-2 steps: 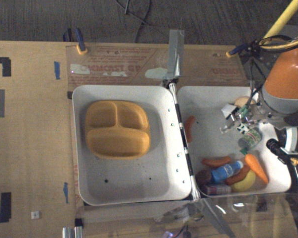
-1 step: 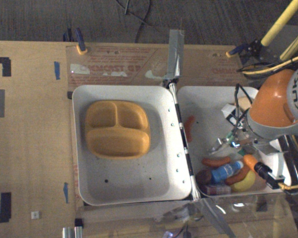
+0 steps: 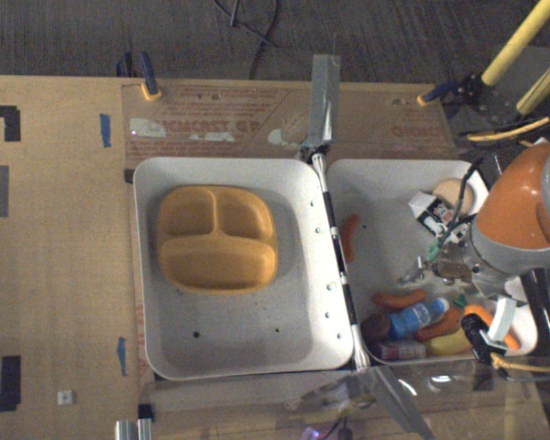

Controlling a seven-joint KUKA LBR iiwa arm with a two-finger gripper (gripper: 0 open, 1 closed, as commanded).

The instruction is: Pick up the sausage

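In the right bin (image 3: 385,186), a reddish sausage (image 3: 400,298) lies flat near the front, just left of a blue bottle (image 3: 417,318). A second orange-red, sausage-like piece (image 3: 348,237) rests along the bin's left wall. My gripper (image 3: 437,266) hangs over the middle of the right bin, just above and to the right of the sausage, below the arm's orange band (image 3: 522,211). I see nothing held in it.
The front of the right bin is crowded: a brown lump (image 3: 378,325), a red-orange piece (image 3: 445,323), a yellow item (image 3: 450,343), an orange item (image 3: 481,314) and a printed packet (image 3: 433,211). The left bin (image 3: 247,337) holds a yellow divided plate (image 3: 217,237).
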